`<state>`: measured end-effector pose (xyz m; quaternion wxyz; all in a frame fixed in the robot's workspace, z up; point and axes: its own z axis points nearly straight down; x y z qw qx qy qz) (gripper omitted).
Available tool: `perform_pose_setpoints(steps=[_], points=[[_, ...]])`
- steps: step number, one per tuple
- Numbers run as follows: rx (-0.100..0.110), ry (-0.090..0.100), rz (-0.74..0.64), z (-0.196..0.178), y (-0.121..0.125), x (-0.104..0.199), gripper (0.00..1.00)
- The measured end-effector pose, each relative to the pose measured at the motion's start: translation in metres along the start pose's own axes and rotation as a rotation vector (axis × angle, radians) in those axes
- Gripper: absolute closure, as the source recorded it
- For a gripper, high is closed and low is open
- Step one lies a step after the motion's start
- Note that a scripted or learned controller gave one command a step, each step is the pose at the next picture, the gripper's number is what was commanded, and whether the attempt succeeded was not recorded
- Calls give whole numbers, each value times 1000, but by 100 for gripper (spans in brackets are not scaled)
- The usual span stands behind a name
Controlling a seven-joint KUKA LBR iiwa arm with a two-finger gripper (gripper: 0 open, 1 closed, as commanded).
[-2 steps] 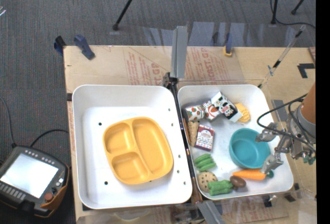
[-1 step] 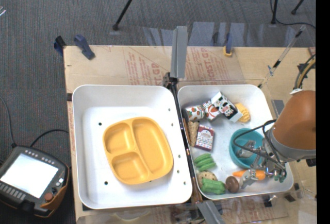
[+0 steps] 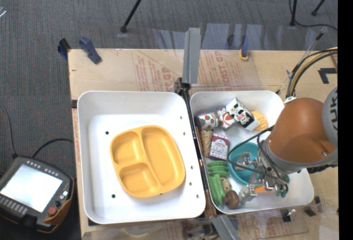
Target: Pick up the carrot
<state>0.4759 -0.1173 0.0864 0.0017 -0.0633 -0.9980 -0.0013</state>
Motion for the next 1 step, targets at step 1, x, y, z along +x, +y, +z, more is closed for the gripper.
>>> perform_pose_setpoints(steps=[1], points=[[2,-7,-2,-11,0,-2,100]])
